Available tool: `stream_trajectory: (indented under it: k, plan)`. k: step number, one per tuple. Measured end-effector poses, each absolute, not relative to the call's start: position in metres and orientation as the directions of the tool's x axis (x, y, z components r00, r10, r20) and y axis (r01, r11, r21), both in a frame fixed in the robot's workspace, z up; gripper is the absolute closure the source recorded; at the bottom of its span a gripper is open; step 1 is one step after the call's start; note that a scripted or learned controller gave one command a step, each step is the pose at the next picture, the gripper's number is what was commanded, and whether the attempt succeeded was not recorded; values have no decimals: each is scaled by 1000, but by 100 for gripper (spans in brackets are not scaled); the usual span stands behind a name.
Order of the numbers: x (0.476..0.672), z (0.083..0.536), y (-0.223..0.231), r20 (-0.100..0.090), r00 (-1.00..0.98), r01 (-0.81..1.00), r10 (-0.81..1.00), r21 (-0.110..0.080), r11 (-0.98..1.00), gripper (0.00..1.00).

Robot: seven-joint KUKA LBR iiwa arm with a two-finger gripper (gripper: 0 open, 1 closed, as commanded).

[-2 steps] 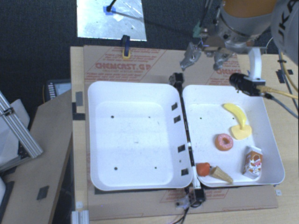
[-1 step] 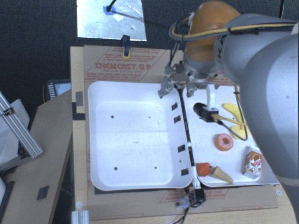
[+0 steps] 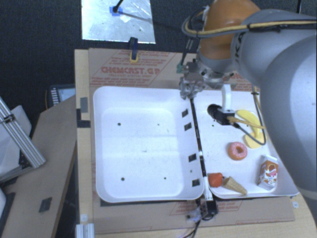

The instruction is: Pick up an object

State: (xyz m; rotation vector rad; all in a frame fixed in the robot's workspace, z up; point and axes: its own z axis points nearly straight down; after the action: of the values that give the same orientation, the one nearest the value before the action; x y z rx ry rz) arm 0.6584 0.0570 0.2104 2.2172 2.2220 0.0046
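1. Scanning from the left: the left bin [image 3: 133, 148] shows only bare white floor, so there is no target for you there.
2. The gripper [image 3: 190, 90] hangs over the far end of the divide between the two bins. You cannot tell from this angle whether it is parted or closed, and nothing is visible in it. Judged step: approach, with no pick begun.
3. The candidates all lie in the right bin [image 3: 215, 148]. An orange-red piece [image 3: 214, 179] touches an ice-cream cone [image 3: 234, 185] at the near edge. A pink donut [image 3: 237, 150] sits mid-floor with a banana [image 3: 247, 117] behind it, and a small carton [image 3: 268, 174] is furthest right.
4. Next move, as I read it: travel right and nearer, then descend. The donut lies flat with open floor on its left and is likely your easiest grasp.
5. Surface: the bins rest on a printed cardboard sheet [image 3: 124, 69].
6. Room: an aluminium frame [image 3: 20, 138] stands far left, a silver sheet [image 3: 119, 14] lies at the back, and the backdrop is dark.
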Motion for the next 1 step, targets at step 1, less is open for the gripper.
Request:
stream_trajectory:
  k: [1]
  plan:
    - [670,283,135,3,-12,1000,1000,11,12,100]
